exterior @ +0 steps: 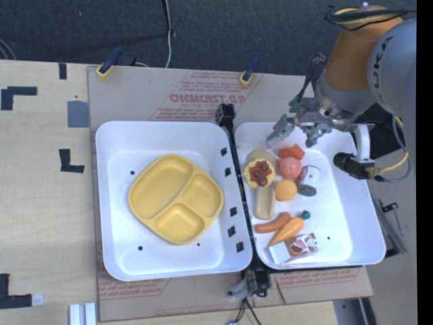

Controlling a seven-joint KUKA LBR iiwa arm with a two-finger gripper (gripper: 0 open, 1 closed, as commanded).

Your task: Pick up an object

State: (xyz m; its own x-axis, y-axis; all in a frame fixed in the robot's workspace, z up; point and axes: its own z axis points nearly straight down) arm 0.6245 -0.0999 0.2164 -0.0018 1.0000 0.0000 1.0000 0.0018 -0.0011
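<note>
Hovering over the far end of the right bin (358,242), the pincer (296,133) is spreading its two fingers wide and gripping nothing. Toy foods are lying in a cluster just below and in front of it. Nearest, right under the fingertips, a red wedge-shaped piece (291,152) is resting beside a pink-red ball (290,168); slightly to the camera's left of those, a small pizza (260,172) is sitting, with an orange ball (286,190) and a grey-and-white can (309,179) a little nearer the camera. Further off, a tan bread-like piece (264,204), two carrots (284,227) and a printed carton (295,246) are lying. Well away to the camera's left, a yellow divided plate (176,198) is filling the left bin (108,181).

The pink-red ball looks light, hard and smooth, probably hollow plastic, so it is likely to roll or squirt out; closing across its widest middle seems safest.
</note>
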